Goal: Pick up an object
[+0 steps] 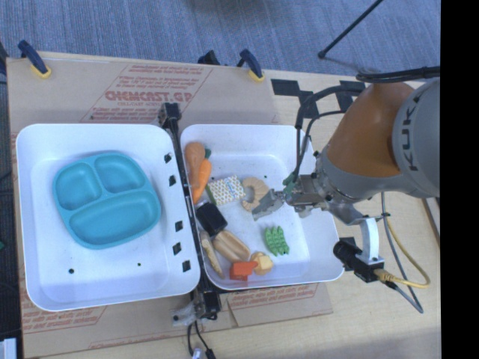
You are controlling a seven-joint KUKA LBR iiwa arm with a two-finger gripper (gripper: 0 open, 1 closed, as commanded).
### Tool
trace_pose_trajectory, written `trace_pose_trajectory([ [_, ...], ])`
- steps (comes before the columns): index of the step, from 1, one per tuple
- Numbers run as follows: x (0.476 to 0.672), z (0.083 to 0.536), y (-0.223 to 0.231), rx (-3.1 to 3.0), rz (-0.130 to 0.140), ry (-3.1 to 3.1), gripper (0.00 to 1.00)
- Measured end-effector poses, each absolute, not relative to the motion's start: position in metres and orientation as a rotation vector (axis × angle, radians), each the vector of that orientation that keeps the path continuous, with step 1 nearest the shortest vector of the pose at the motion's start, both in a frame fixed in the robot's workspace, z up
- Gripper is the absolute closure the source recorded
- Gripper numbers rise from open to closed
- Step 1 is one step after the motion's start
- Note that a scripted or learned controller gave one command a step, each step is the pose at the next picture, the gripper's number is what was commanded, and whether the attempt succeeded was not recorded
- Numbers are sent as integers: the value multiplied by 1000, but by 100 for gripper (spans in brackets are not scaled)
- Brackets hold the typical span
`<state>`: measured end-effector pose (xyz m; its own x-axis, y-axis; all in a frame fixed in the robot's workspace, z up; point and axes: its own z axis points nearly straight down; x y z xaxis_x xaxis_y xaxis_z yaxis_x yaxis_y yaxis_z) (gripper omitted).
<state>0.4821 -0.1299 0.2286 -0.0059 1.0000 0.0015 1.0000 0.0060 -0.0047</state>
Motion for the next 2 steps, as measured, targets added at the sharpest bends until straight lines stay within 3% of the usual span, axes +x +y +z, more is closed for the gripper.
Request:
trace_pose_trajectory([
  [1,492,91,-161,-2129,2,-2307,0],
  [2,583,92,-125,-2136,3,-2301,0],
])
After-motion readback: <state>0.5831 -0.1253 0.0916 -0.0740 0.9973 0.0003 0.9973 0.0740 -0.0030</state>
